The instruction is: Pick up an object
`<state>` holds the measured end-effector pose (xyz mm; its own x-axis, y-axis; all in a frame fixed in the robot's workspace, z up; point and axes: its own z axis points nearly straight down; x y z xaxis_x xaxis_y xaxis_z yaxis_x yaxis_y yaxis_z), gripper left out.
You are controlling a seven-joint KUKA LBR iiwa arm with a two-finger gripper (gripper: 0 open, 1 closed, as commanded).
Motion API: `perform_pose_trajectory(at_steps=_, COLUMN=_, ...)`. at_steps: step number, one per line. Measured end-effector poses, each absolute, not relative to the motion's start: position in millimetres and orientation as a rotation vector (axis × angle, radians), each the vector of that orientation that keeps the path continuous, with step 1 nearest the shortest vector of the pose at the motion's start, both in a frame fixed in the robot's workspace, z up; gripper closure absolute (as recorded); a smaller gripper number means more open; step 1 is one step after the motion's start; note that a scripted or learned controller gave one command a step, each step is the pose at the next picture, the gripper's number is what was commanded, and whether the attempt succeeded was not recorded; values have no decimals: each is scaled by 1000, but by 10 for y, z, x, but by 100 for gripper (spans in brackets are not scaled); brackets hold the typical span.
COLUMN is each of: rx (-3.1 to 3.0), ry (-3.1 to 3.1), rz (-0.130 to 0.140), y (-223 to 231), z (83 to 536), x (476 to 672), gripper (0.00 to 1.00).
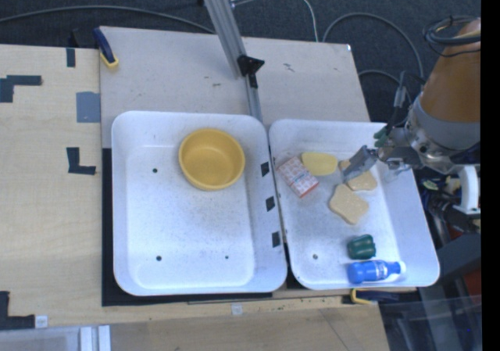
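While the arm (pixel 449 99) reaches in from the right, I see its gripper (pixel 361 162) low over the right bin (pixel 410 216), right at a small tan piece (pixel 362 180) and just beside a pale yellow piece (pixel 319 162). From this slanted overhead angle I cannot tell whether the tool is apart or together, and I see nothing plainly clamped in it, so I would not count anything as picked. The candidates for the pick are all in that right bin, which I take to be why the arm works this side: a red-and-white patterned packet (pixel 298 176) near the inner wall, the yellow piece next to it, a larger tan wedge (pixel 348 204) just below the gripper, and farther toward the near edge a dark green object (pixel 361 246) with a blue bottle (pixel 373 270) lying on its side beside it. The left bin (pixel 133 216) holds a yellow bowl (pixel 211 158), upright, well apart from the tool. My judgement is that the small tan piece is the target, since the tool sits closest to it; the crowding of neighbours there could spoil a clean grasp.
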<state>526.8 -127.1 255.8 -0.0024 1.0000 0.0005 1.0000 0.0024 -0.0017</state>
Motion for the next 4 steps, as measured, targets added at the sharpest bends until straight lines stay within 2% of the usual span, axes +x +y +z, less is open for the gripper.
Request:
perform_pose_trajectory(at_steps=1, rx=-2218, ry=-2223, rz=1, y=-1272, z=2558, x=5268, gripper=0)
perform_pose_trajectory(at_steps=3, rx=-2216, ry=-2217, rz=9, y=-1311, z=1310, x=5234, gripper=0)
perform_pose_trajectory(at_steps=4, rx=-2228, ry=-2227, rz=-1, y=-1331, z=929, x=5257, gripper=0)
